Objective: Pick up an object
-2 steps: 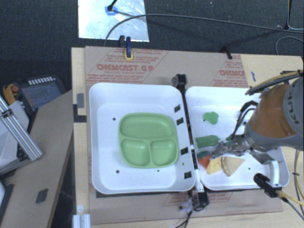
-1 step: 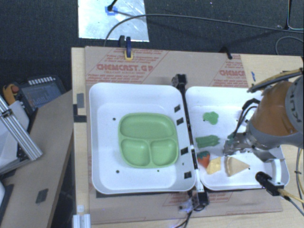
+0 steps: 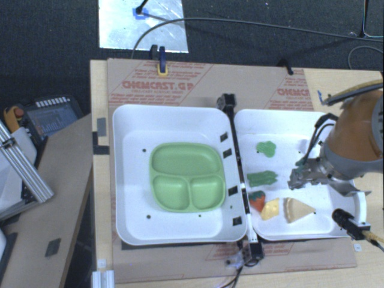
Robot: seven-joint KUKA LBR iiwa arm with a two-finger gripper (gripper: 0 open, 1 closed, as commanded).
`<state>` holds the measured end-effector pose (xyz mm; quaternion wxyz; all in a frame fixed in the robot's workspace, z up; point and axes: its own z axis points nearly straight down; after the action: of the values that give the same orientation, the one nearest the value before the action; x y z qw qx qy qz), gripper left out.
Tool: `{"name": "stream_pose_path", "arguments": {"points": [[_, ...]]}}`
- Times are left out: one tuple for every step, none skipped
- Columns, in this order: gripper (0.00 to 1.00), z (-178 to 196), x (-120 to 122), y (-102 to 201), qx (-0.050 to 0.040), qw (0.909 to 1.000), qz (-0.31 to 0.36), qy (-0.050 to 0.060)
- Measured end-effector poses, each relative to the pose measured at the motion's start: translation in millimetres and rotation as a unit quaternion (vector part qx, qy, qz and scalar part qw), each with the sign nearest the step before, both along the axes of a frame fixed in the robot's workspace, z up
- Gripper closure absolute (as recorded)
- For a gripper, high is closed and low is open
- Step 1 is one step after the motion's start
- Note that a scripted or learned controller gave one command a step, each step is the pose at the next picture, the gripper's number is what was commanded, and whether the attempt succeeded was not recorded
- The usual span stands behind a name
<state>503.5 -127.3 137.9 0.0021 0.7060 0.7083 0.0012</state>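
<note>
The gripper (image 3: pixel 298 179) is hovering over the right bin (image 3: pixel 282 120), and whether it is spread or closed cannot be told. A tan wedge (image 3: pixel 297 210) is lying just below it, a yellow piece (image 3: pixel 270 209) and a red piece (image 3: pixel 257 200) below and to its left. A green block (image 3: pixel 262 177) is sitting directly left, a green leaf (image 3: pixel 266 149) up-left. The green tray (image 3: pixel 185 177) is resting far left.

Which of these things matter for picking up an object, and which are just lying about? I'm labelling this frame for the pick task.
For the job: gripper; right bin; its pickable pieces: green piece, dark green piece, red piece, yellow piece, tan wedge.

Lying about: green divided plate in the left bin; cardboard sheet; foil sheet.
</note>
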Motion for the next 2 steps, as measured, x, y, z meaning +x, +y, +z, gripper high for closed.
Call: {"name": "stream_pose_path", "arguments": {"points": [[1.0,58,-3,-9,-0.0006,1.0,0.0,-0.001],[1.0,84,-1,-10,-0.0002,1.0,0.0,0.0]]}}
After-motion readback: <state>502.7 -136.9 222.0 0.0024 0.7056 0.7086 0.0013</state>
